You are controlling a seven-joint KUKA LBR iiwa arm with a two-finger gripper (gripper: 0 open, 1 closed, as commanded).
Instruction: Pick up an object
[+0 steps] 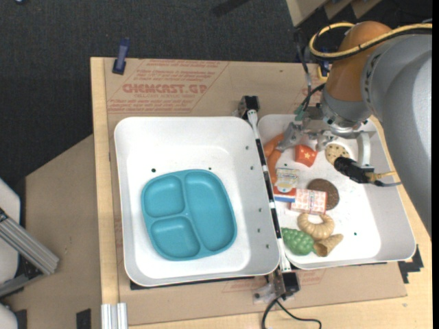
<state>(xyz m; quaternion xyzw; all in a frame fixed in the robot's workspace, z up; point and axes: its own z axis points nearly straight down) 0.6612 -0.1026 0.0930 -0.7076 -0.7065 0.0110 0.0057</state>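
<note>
My gripper (306,137) hangs low over the far part of the right bin (384,242), below the arm's orange band (353,60). Just beneath its tip lies a small red toy (306,156); whether they touch is unclear. An orange carrot-like piece (274,147) lies to its left by the bin wall, and a round cookie (336,153) to its right. Nearer the front are a white packet (286,179), a pink box (310,201), a brown disc (328,189), a tan ring (315,225), a green piece (296,240) and a cone (330,242).
The left bin (137,139) holds a teal divided plate (188,213). A black rail (264,173) runs between the two bins. The grey arm (405,101) covers the right bin's far right corner. Bare white floor (374,221) shows at the right bin's front right.
</note>
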